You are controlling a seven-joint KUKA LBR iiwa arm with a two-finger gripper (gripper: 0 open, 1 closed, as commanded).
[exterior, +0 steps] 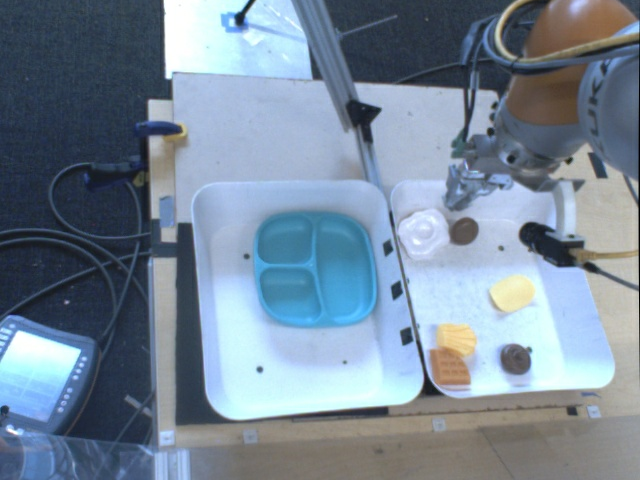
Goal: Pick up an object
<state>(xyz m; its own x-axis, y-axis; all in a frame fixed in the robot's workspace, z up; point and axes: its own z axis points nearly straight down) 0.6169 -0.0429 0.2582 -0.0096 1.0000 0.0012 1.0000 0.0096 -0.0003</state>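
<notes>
A blue divided plate lies in the left white bin on the tabletop. Black cables trail on the dark floor at left, near a grey handheld screen.

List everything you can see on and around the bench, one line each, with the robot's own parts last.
left bin: 1, white, left half of the bench
divided plate: 1, blue, middle of the left bin
right bin: 1, white, beside the left bin
white cup-like piece: 1, far-left corner of the right bin
brown round piece: 1, beside the white piece
yellow piece: 1, mid right bin
orange pieces: 2, near-left edge of the right bin
dark brown piece: 1, near edge
pendant: 1, grey, floor at left
arm: 1, grey and orange
gripper: 1, above the right bin's far edge
</notes>
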